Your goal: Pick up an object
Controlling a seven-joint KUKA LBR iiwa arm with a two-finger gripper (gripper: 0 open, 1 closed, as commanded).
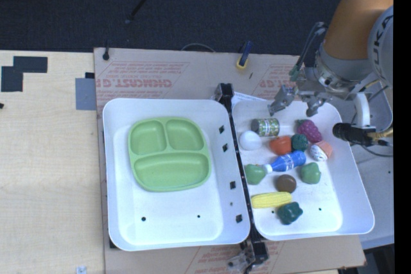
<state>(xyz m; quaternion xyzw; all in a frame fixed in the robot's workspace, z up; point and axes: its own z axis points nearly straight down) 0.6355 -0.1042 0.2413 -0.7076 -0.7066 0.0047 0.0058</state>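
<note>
My gripper hangs open over the back of the right bin, with nothing between its fingers. Just below it lie a green can on its side and a purple bunch of grapes. Further forward are a white ball, an orange-red piece, a dark green piece, a blue bottle, a green pepper, a brown piece, a yellow corn cob and a dark green broccoli.
The left bin bears a light green divided plate. A black-edged divider separates the two bins. A small blue and yellow tool lies on the cardboard behind the bins.
</note>
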